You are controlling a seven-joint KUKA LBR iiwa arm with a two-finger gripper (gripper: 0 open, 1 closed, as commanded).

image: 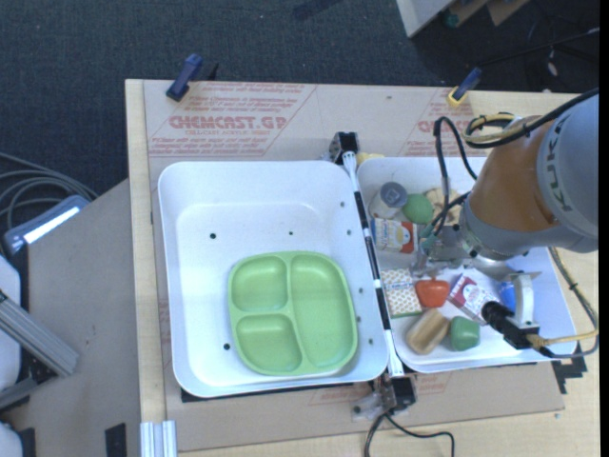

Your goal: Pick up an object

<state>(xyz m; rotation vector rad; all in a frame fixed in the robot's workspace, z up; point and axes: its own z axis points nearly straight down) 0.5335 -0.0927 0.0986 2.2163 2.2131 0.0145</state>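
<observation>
nearest you, at the bottom edge of the bench, a small black clamp (398,391) with a trailing cable sits where the two white bins meet, below and to the left of the claw. the claw (436,253) belongs to a grey arm with an orange band (509,190) that reaches in from your right and comes down into the right bin (561,305). you cannot tell whether the claw is wide or closed, or whether it has hold of anything, because the wrist covers it from above. the things to pick up crowd around it in that bin: a red-orange rounded piece (431,292) just below the claw, a tan bread-shaped piece (427,330) further below, a green rounded piece (464,333) beside the tan one and below and right of the claw, a red and white packet (466,294) just to the claw's lower right, a blue and white item (520,297) further right, a patterned square packet (400,295) to its lower left, a small white carton with red print (393,233) just to its left, a green ball (418,207) above it, and a grey round cap (391,196) above and left. well to the claw's left, the left bin (190,208) holds a light green divided plate (291,312) with three compartments, lying flat. far above and left of the claw, a blue clip (184,77) grips the board's edge; another blue and yellow clip (464,85) sits above the claw.
</observation>
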